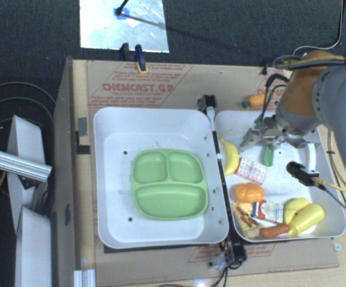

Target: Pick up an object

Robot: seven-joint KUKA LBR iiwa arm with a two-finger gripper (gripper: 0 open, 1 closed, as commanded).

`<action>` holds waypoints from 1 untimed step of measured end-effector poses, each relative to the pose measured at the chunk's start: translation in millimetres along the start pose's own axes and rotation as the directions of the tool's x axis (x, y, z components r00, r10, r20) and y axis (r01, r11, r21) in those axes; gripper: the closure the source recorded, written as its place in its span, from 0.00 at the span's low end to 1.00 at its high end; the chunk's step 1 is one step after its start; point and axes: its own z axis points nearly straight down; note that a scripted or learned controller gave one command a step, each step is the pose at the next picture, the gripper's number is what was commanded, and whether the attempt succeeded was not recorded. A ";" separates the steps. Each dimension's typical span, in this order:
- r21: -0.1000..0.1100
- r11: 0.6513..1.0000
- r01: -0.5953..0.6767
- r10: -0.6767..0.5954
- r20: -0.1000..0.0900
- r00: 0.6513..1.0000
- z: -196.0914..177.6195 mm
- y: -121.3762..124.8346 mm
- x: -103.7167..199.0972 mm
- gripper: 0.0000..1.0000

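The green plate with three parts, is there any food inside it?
No. The green plate lies in the left bin with all three sections bare. Whatever is underneath it is hidden.

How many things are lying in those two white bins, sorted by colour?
Green: 2, the divided plate and a small green piece
Yellow: 3, a banana, a lemon, a bottle
Orange or red: 2, an orange fruit, a sausage
Printed packets: 2
Total: 9

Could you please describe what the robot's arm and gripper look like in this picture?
The arm is a thick, rounded grey tube with an orange band above the wrist. Thin dark cables loop beside the band. The gripper is small, dark and metallic.
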 end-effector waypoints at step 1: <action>0.001 1.000 -0.006 0.006 0.000 1.000 -3.4 -14.8 -32.4 0.00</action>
